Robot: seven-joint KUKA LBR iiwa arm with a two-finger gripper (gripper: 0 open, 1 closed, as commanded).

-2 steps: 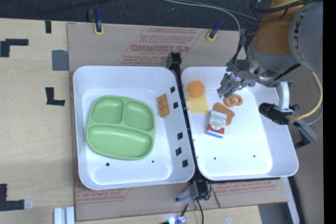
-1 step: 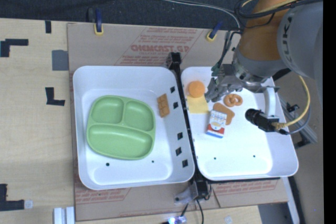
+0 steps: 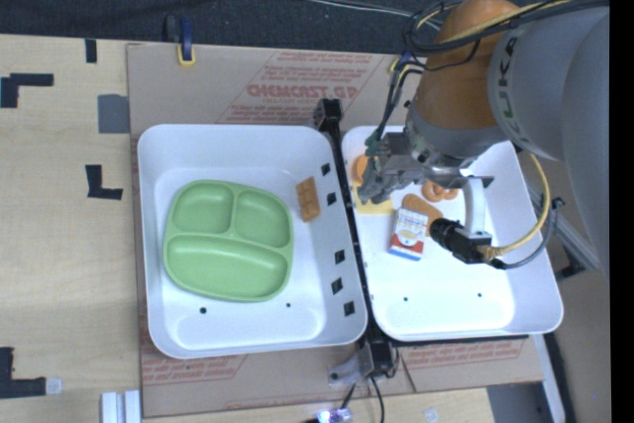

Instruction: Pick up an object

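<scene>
My claw (image 3: 376,181) hangs low over the upper-left corner of the right shallow white bin (image 3: 515,307), close to the divider between the two bins. From this slanted view I cannot tell how it is set, nor whether anything is in it.

Candidate objects:
1. A small white, red and blue carton (image 3: 409,233) lies flat on the right bin floor, just below and to the right of my claw. Its print is too small to read.
2. A yellow flat piece (image 3: 369,206) lies directly beneath my claw, partly covered by it.
3. Orange rounded items (image 3: 436,191) sit beside my wrist, partly hidden.
4. A small tan rectangular block (image 3: 309,199) rests in the left shallow white bin (image 3: 198,312), near its right wall and beside a green three-compartment plastic plate (image 3: 229,239).

My position suggests the yellow piece or the carton is the intended target; this is a judgement.

Readable writing: red print on the cardboard sheet (image 3: 248,84) under the bins, appearing to read "CHEMCAST GP". Grey letters on my arm housing are cropped.
</scene>
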